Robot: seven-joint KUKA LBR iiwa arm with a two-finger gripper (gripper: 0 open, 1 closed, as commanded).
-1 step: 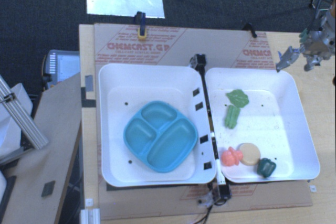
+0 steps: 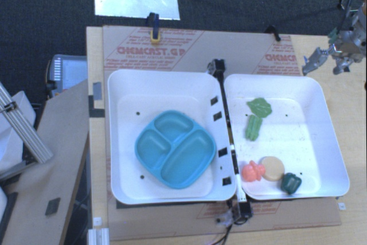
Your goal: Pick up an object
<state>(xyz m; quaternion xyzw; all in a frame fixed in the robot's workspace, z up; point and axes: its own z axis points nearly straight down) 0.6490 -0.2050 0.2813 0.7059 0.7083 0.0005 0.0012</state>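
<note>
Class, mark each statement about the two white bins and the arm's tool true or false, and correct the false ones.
1. The blue divided plate lies in the left bin. True.
2. The green leafy toy lies in the left bin. False: it lies in the right bin.
3. The tool is down inside the right bin. False: it is beyond that bin's far right corner.
4. The orange toy touches the tan disc. True.

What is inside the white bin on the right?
The right bin holds a green leafy vegetable toy, an orange-pink toy, a tan disc and a dark green pepper. The pink toy overlaps the disc's edge.
</note>
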